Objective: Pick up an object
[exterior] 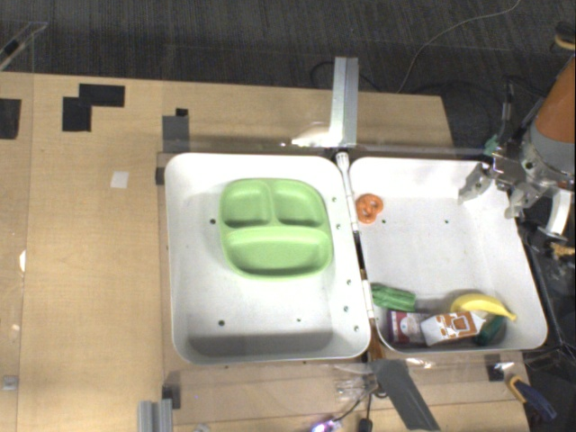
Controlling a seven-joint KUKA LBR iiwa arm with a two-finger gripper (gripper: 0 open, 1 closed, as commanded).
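Observation:
My gripper (494,193) hangs at the right bin's (450,241) far right corner, its two fingers (472,184) spread open with nothing between them. A small orange object (368,207) lies at the bin's far left, by the divider. Along the near wall sit a green vegetable-like item (392,295), a yellow banana (482,306), a white and brown carton (448,328), a dark can (402,326) and a dark green object (493,332). All of these lie well apart from the gripper.
A green divided plate (274,226) rests in the left bin (193,268). A metal post (346,102) stands behind the divider between the bins. Cables and clamps hang off the bench's right edge.

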